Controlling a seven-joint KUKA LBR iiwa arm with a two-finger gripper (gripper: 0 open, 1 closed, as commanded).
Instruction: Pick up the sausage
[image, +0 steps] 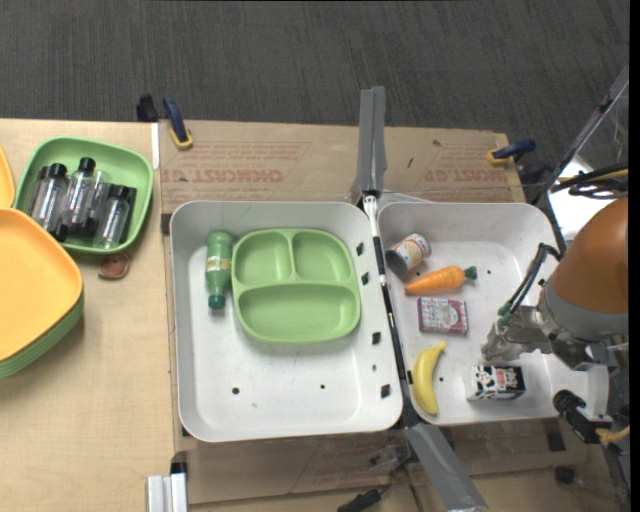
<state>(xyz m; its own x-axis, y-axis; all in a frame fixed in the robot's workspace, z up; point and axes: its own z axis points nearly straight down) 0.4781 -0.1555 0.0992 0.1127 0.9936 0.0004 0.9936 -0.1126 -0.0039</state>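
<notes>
My gripper (503, 340) hangs low in the right bin (520, 222), beside the patterned carton (498, 381); can't tell its opening. No sausage spotted, so nothing to target.

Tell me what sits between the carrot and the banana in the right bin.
In the camera view, a small pink packet lies between the carrot and the banana, apart from both.

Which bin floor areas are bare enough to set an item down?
Left bin: the floor below the green divided plate is bare. Right bin: bare along the far wall above the can and carrot. Crowded: around the banana, pink card, small carton and gripper.
</notes>
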